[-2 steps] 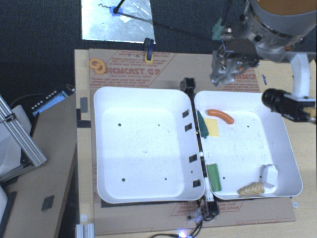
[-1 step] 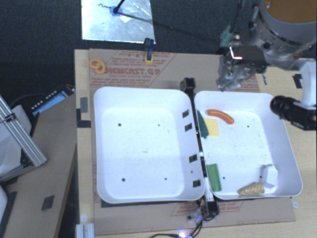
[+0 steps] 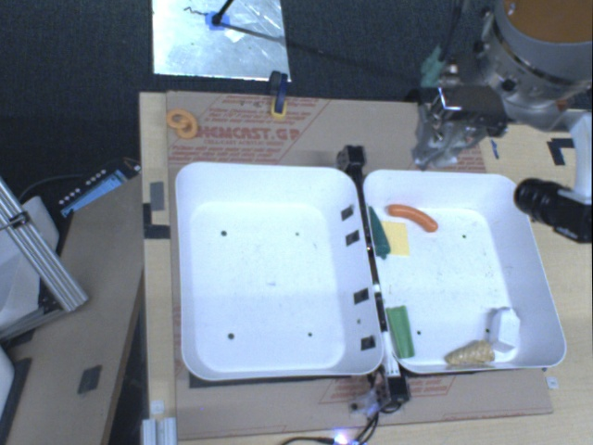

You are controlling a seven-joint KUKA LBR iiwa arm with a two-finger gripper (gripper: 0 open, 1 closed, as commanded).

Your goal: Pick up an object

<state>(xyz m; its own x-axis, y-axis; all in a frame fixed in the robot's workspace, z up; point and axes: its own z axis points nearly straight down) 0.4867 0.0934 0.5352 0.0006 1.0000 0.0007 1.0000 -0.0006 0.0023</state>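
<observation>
2 white bins (image 3: pixel 269 179) are shown on the bench; an orange sausage (image 3: pixel 412 216) lies in the right bin. claw (image 3: pixel 443 146) is poised above its far rim, grip state indiscernible.

The gripper (image 3: pixel 443 142) is hovering just beyond the right bin (image 3: pixel 519 276), which is holding an orange sausage (image 3: pixel 412 216) near its far wall.

Grey arm (image 3: pixel 533 72) w/ orange band (image 3: pixel 556 12) up top, metallic pincer (image 3: pixel 443 142), black cables nr wrist.
</observation>
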